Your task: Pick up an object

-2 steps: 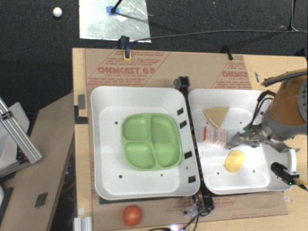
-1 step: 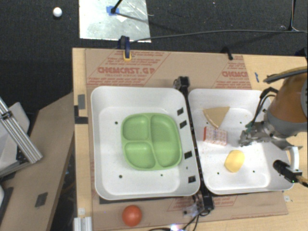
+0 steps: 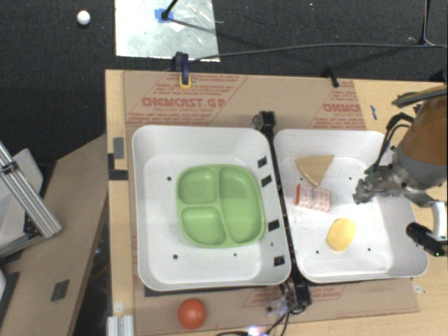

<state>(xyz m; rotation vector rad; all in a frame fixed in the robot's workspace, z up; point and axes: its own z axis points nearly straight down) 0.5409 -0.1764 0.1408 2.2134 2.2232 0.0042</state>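
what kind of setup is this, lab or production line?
Most likely a research lab grasping bench: two white bins sit on a board marked Chemcast GP, holding toy-like items such as a green divided plate and a yellow lemon-like object, with the arm's gripper reaching in.

The shallow white left bin [image 3: 150, 187] holds a green four-compartment plastic plate [image 3: 220, 206]. To its right, touching, the shallow white right bin [image 3: 392, 257] holds a tan wedge [image 3: 314, 168], a red-and-white packet [image 3: 312, 197] and a yellow lemon-like fruit [image 3: 341, 234]. An orange-red ball [image 3: 192, 313] lies before the left bin.
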